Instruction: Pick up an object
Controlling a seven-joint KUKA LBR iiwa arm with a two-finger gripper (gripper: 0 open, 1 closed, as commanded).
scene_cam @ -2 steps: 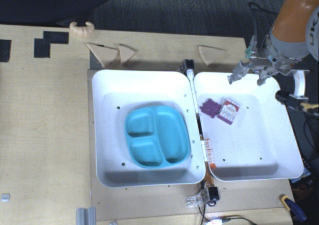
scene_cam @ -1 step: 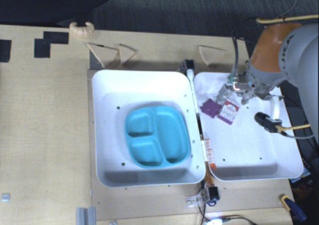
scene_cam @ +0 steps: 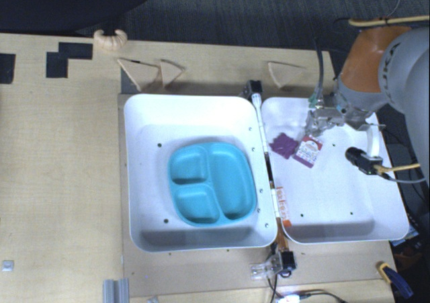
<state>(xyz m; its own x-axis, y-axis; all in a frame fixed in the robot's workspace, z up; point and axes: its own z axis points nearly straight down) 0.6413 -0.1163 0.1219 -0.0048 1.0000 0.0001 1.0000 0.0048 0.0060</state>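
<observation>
Nearest, the pale wooden surface (scene_cam: 60, 181) carries the two white bins side by side. The left bin (scene_cam: 144, 110) holds a blue plate (scene_cam: 211, 181) with three compartments, lying flat in the middle of the bin floor, toward its near side. The near half of the right bin (scene_cam: 342, 207) is bare white floor.

Farther back in the right bin, toward its left wall, lies a small purple piece (scene_cam: 284, 145), flat on the floor. Just beside it, on its right and touching or nearly touching it, is a small white card (scene_cam: 308, 153) with a reddish print, tilted at an angle. The hand (scene_cam: 317, 127) is right at the card's far edge, low over the bin floor. I cannot tell whether the hand is released or clenched, and nothing can be seen grasped in it.

Beyond the hand, the grey arm (scene_cam: 403, 66) rises to the right, its orange band (scene_cam: 363, 60) above the far right corner of the bin.
</observation>
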